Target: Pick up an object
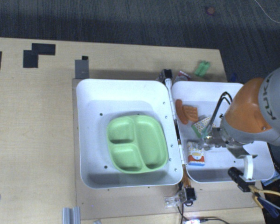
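Here I see the gripper (201, 141) low in the right bin (266, 169) — its state I cannot tell — just above a small carton (196, 154), long axis pointing near–far.

The arm (266, 111) is a rounded grey body with a broad orange band (245, 107) above its wrist, a thin black cable (219, 107) looping beside that band.

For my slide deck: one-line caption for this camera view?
KUKA arm's gripper low in right bin among small items; green divided plate in left bin.
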Robot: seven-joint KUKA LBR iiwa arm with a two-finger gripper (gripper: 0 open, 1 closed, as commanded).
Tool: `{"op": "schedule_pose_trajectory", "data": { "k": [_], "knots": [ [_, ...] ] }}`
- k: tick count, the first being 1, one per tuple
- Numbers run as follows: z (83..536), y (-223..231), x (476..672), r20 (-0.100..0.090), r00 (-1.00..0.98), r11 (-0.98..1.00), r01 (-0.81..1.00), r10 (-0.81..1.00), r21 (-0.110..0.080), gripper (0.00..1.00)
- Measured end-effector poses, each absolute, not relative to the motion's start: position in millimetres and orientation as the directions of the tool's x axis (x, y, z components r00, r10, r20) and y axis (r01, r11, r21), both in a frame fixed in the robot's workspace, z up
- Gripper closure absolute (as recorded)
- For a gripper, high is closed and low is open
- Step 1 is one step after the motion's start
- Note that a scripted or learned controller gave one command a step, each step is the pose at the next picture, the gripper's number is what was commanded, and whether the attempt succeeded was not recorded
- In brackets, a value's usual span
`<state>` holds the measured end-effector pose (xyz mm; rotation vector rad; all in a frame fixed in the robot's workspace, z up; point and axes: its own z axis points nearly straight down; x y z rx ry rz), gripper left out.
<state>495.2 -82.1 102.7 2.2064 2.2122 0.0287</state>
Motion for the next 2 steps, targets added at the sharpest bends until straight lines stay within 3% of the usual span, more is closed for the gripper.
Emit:
{"op": "schedule_pose_trajectory", "data": {
  "k": [1, 2],
  "knots": [
    [102.7, -82.8, 495.4, -0.001, -0.002, 0.002, 1.0, 1.0, 0.026, 0.0],
    [90.5, -81.8, 493.7, -0.001, -0.001, 0.001, 1.0, 1.0, 0.023, 0.0]
  ]
}}
